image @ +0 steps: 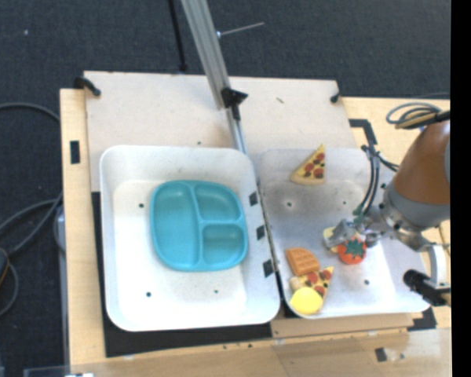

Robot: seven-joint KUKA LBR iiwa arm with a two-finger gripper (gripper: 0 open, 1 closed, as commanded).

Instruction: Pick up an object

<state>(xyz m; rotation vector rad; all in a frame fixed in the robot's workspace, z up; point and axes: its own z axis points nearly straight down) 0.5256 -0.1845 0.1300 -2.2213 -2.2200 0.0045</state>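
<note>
Low, fingers (pixel 347 238) touching tomato (pixel 351 251).

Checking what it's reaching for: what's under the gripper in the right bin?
Under the gripper lies a red, tomato-like toy with a green top, on the right bin floor. The gripper covers its upper part, so contact can't be judged.

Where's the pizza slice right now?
The pizza slice lies near the far edge of the right bin, apart from the other toy food and the gripper.
</note>
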